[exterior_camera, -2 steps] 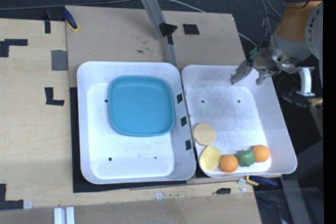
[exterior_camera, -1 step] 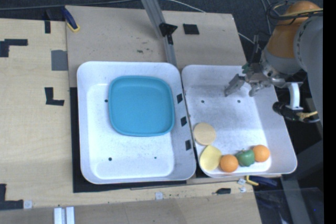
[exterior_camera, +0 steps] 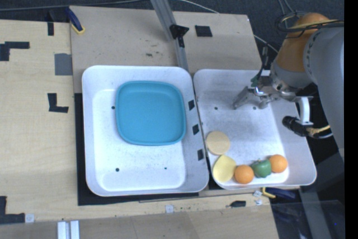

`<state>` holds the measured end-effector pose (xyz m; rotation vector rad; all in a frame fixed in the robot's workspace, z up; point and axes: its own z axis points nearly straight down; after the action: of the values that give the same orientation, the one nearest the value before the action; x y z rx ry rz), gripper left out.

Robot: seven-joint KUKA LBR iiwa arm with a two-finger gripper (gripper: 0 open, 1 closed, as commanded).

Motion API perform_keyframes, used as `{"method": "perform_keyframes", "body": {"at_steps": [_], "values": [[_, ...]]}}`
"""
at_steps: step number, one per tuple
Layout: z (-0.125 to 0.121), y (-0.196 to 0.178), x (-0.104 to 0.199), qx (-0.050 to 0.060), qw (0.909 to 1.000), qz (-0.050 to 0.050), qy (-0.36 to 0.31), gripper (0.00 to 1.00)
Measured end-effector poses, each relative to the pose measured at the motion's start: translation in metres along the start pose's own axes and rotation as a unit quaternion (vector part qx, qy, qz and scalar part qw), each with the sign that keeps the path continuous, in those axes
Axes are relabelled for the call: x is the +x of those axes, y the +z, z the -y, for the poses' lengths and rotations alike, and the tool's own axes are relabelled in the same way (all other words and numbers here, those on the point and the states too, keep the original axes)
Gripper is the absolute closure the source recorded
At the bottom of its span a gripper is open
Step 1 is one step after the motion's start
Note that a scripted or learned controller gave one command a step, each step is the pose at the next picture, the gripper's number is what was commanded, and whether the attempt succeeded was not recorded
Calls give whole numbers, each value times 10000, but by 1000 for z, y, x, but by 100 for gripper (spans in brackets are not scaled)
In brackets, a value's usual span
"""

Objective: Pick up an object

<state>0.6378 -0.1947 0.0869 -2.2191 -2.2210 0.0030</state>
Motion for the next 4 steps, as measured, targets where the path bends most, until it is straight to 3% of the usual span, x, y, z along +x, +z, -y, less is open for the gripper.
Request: {"method": "perform_keyframes", "body": {"at_steps": [1, 3, 4], "values": [[0, -13, -5, -16, 10000, 28, 24, 100], [-13, -113, -2, -30, 10000, 3, -2, 100], [-13, -122, -2, -15, 10000, 2, 2, 100]]}}
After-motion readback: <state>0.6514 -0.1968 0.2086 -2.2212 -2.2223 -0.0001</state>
